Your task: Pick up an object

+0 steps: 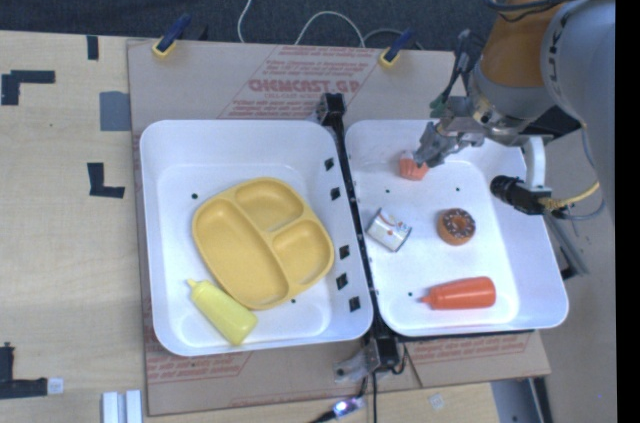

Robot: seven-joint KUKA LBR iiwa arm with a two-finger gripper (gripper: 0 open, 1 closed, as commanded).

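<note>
We see a small orange-red block point(412, 168) lying near the far left corner of the right bin point(520, 311). The gripper point(432, 151) hangs right over it, touching or nearly so; we cannot tell whether it has closed on it. The arm point(560, 31) reaches in from the right, its orange band point(525, 21) high, wrist angled down-left toward the block.

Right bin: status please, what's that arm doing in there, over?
End effector low over small orange-red block, far side of right bin. Block on bin floor, not lifted. Doughnut, silver piece, orange bottle lie apart, nearer.
</note>
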